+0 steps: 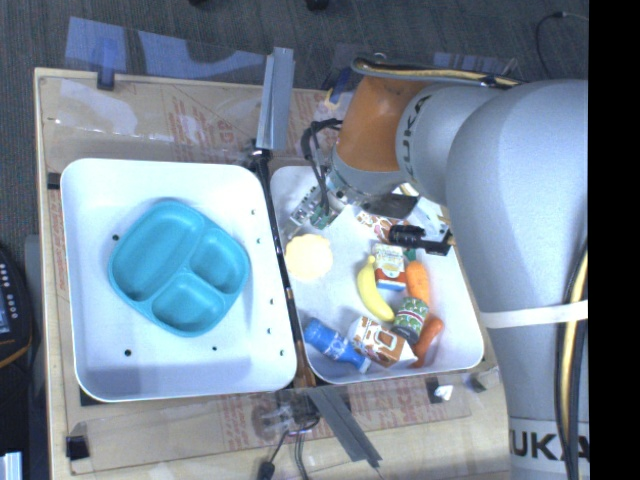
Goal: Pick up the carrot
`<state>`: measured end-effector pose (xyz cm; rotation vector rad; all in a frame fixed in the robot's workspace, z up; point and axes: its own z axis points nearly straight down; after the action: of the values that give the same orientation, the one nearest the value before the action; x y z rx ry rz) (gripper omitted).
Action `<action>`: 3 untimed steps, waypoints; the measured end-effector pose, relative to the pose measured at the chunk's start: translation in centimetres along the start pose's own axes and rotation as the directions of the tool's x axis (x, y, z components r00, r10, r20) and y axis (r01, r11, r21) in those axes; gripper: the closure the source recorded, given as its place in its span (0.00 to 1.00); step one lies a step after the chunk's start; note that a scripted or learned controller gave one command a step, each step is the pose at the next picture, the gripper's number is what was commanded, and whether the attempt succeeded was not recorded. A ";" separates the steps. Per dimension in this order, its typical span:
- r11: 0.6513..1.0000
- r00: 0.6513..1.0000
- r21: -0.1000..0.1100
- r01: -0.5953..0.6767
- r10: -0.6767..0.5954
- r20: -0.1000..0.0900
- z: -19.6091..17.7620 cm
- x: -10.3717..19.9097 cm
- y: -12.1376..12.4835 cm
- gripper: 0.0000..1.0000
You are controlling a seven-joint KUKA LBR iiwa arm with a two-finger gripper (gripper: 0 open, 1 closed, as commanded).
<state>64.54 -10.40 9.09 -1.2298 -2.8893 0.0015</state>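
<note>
An orange carrot [418, 281] lies in the right-hand shallow white bin [460, 353], toward its right side, with a yellow banana [373, 293] just beside it on the left and a small green-labelled can [409, 320] just below. A second orange, tapered piece [429, 338] rests near the bin's lower right corner, next to a small printed carton [378, 343] and a blue wrapped item [327, 340]. A pale yellow round object [308, 257] sits by the bin's left wall. The grey arm with its orange band [372, 128] reaches over the bin's upper end, its pincer [312, 211] low near the upper left corner, well apart from the carrot; its state cannot be told. The left white bin [90, 353] holds a blue sectioned plastic tray [180, 265] on the wooden bench [150, 118].
</note>
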 end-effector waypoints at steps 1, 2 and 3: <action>0.967 0.967 -0.001 0.255 -0.255 0.002 0.0 -0.7 -0.1 1.00; 0.859 0.859 0.006 0.511 -0.511 0.014 -0.3 0.9 0.1 1.00; 0.732 0.732 0.003 0.681 -0.681 0.009 -0.3 1.3 -1.0 1.00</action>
<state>62.98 -10.15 9.41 -0.0878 -3.1478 0.0052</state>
